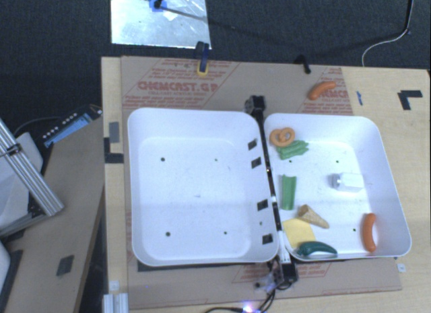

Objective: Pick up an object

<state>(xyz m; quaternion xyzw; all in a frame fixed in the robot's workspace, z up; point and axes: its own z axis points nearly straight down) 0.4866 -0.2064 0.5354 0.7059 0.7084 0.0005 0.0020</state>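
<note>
2 bins: shallow and white, side by side on the surface; the left bin (145,170) and the right bin (387,190) touch along their inner rims.
Joint: 4 small black clips (256,163) sit along the rim where the bins meet.
Task objects: 8 small items lie in the right bin, all resting on its floor.
Orange ring (283,136): far left corner of the right bin, just beside the joint.
Green leafy piece (294,148): touching the near side of the ring.
Green stick (288,192): lying lengthwise near the joint, around the middle of the bin.
White and grey block (345,182): middle of the bin, well apart from the stick.
Tan wedge (314,217): nearer the camera, touching the yellow flat piece (297,230).
Dark teal object (316,249): against the near rim, just beside the yellow piece; its kind is unclear.
Orange sausage (369,232): near right corner, lying lengthwise.
Outside the bins: 1 more orange sausage shape (322,90) lies on the brown printed sheet (175,83) beyond the right bin.
Far edge: a yellow and blue clamp (202,59) grips the sheet; a silver panel (135,15) lies beyond it.
Left side: an aluminium frame (30,177) stands slanted off the surface.
Fingers: whether open or closed cannot be told.
</note>
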